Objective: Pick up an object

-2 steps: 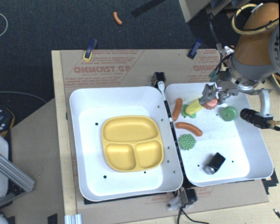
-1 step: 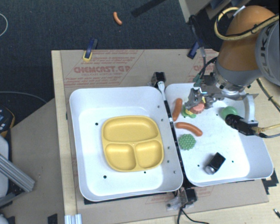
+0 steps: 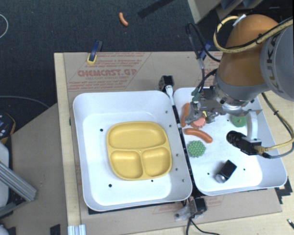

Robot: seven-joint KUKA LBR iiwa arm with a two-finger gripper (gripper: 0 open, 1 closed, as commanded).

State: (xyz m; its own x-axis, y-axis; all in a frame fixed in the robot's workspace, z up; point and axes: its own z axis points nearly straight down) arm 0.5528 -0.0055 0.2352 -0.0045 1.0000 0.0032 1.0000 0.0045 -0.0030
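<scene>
The right bin (image 3: 264,175) holds several small items. My gripper (image 3: 201,115) hangs low over its far left part, under the orange-banded wrist. Directly below the gripper lies a small pink piece (image 3: 199,122). An orange sausage (image 3: 198,135) lies just in front of it, and a second orange sausage (image 3: 185,113) stands along the bin's left wall. A green knobbly ball (image 3: 196,148) rests near the left wall, nearer the front. Partly hidden by the wrist, a green piece (image 3: 239,120) shows to the right. A small black block (image 3: 226,169) lies toward the front.
The left bin (image 3: 89,112) bears a yellow divided plate (image 3: 138,149). A yellow-and-blue clamp (image 3: 93,52) sits on the cardboard at the back. An orange bit (image 3: 123,18) lies on the dark floor beyond the bench.
</scene>
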